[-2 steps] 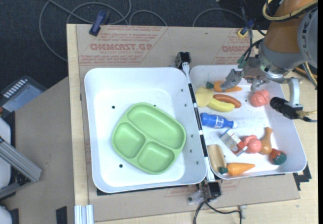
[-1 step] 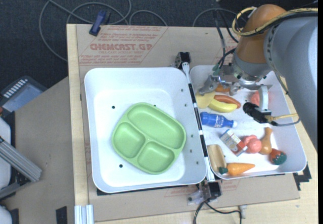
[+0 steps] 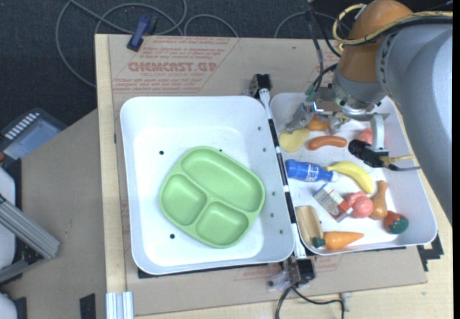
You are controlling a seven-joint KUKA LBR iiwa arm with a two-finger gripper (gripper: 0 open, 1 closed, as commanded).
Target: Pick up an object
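Brown bench point(image 3: 180, 70), left bin point(image 3: 140, 123) holding green tray point(image 3: 211, 196)

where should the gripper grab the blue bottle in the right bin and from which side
Grip the blue bottle across its round body near the middle, coming straight down from above. It lies on its side, long axis across the bin, so fingers close over the narrow width; the banana crowds its cap end.
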